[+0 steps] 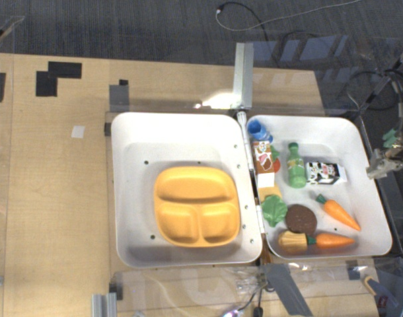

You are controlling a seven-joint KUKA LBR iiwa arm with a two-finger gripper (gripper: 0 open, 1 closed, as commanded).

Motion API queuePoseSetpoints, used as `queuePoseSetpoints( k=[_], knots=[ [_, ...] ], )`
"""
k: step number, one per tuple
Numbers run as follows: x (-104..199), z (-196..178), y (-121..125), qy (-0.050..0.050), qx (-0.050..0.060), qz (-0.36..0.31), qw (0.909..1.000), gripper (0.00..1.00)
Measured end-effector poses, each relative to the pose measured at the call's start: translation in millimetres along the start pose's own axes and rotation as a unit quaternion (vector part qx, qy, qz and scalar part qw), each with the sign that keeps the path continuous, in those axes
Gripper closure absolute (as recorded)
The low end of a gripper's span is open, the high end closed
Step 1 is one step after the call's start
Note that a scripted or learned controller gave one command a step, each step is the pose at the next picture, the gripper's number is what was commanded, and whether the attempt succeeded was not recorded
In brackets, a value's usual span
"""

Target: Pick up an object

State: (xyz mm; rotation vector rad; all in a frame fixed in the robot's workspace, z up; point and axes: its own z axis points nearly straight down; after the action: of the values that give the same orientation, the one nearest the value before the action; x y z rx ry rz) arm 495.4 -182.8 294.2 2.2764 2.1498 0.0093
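Still pre-reach. Claw parked at right edge, can't tell its state. Next: drop onto bottle, centered.

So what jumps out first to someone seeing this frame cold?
The yellow divided tray sitting alone in the left bin grabs the eye first. Next comes the colourful clutter in the right bin: two carrots, a green bottle and a brown disc crowded toward its near side.
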Motion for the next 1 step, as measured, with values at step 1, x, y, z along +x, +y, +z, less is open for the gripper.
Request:
queuePoseSetpoints(
  k=[1],
  knots=[
    [57.5, 123.4, 1.6, 0.002, 0.004, -0.086, 0.9963, 1.00]
  ],
)
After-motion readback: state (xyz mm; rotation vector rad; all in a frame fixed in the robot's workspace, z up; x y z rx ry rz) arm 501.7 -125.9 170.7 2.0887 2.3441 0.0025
